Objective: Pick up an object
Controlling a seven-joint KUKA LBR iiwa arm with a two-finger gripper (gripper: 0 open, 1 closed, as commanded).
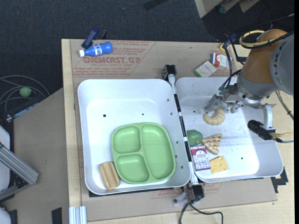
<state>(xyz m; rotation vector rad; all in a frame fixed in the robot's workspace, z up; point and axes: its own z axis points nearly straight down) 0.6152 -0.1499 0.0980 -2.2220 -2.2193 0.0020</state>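
Note:
In the right bin (261, 167) lie a tan croissant (214, 117), a green ball-like piece (194, 136), a waffle-patterned wedge (212, 143), a red-and-white packet (199, 157) and a yellow cheese piece (218, 164). My gripper (219, 104) hangs low at the bin's far side, directly over the croissant's upper edge, and its fingers reach down to the croissant. Whether it grips anything is hidden by the wrist.
The left bin (93, 101) holds a green divided plate (141, 151) and a tan bread-like block (109, 175) at its front left. Behind the bins a blue-and-white bottle (96, 49) and a small carton (205, 69) rest on the bench.

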